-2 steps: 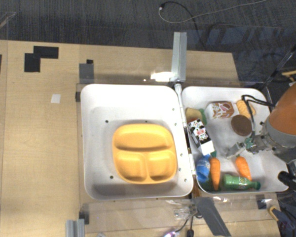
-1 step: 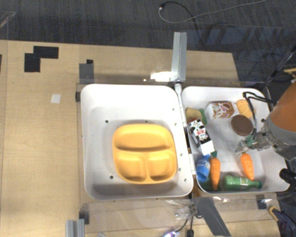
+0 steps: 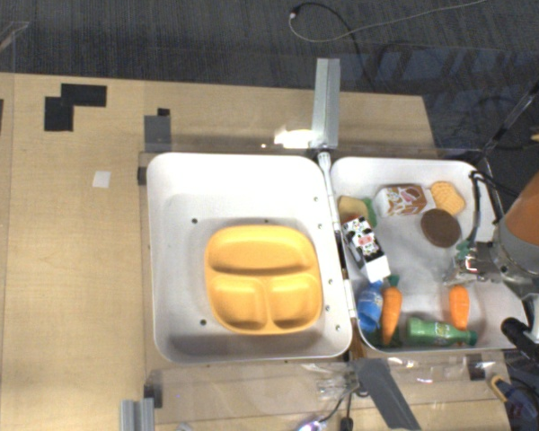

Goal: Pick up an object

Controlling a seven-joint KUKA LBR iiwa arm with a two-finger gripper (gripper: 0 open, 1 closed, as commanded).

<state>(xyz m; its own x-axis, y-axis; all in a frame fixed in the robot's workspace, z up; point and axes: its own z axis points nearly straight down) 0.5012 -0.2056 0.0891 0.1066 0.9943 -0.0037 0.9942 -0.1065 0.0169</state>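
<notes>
The approach is in hand: the arm (image 3: 530,218) hangs at the right bin's (image 3: 404,171) edge; whether the jaws are clenched I cannot tell. Next it must descend onto one item, perhaps the carrot (image 3: 459,306) nearest it. The left bin (image 3: 175,241) holds a yellow tray (image 3: 263,275)

Left bin (image 3: 171,241): tray (image 3: 262,276) in the middle. Right bin (image 3: 404,171): carton (image 3: 366,249) at left wall, bottle (image 3: 440,332) along front, carrot (image 3: 391,312) left of bottle, cookie (image 3: 440,228) behind.
</notes>
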